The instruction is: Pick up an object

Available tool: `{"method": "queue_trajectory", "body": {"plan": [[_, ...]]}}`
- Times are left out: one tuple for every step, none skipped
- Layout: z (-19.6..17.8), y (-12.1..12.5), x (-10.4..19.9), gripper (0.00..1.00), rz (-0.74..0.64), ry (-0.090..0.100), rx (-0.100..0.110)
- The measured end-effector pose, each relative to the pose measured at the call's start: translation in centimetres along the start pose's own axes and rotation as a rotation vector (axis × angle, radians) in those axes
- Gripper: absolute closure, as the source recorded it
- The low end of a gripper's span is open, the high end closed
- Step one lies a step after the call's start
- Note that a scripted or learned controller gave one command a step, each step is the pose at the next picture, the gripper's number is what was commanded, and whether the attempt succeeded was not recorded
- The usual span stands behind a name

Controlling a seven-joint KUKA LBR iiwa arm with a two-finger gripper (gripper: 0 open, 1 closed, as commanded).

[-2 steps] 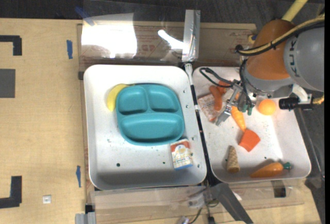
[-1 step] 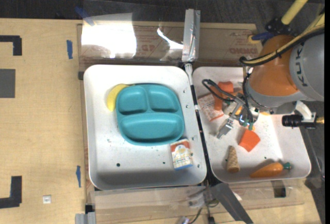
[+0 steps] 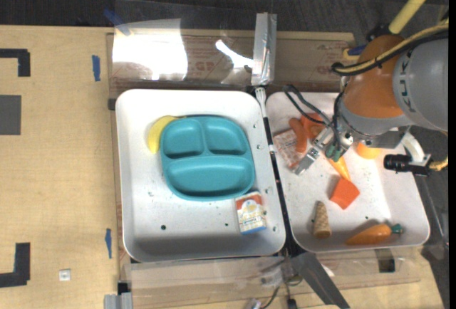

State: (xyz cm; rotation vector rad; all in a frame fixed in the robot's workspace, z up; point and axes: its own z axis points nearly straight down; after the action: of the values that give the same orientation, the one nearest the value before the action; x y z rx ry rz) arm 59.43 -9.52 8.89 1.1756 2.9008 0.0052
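My gripper [image 3: 318, 157] hangs low over the upper middle of the right bin [image 3: 410, 229], its two fingers spread open with nothing between them. Its left fingertip [image 3: 303, 163] lies beside a reddish packet [image 3: 284, 147] and an orange-red sausage-shaped toy [image 3: 302, 131]. An orange wedge [image 3: 341, 167] pokes out just below the right finger. Further down lie an orange block [image 3: 345, 194], a waffle cone [image 3: 322, 219] and a carrot [image 3: 371, 233]. The arm hides the bin's upper right part.
The left bin [image 3: 135, 158] holds a teal divided plate [image 3: 206, 156] lying over a yellow object [image 3: 155, 132], and a small carton [image 3: 251, 213] at its lower right. A black cable [image 3: 303, 101] loops near the bins' shared wall.
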Motion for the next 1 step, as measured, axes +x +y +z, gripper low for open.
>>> {"method": "queue_trajectory", "body": {"plan": [[0.03,-0.15,-0.49,0.0,0.415,-0.001,0.0]]}}
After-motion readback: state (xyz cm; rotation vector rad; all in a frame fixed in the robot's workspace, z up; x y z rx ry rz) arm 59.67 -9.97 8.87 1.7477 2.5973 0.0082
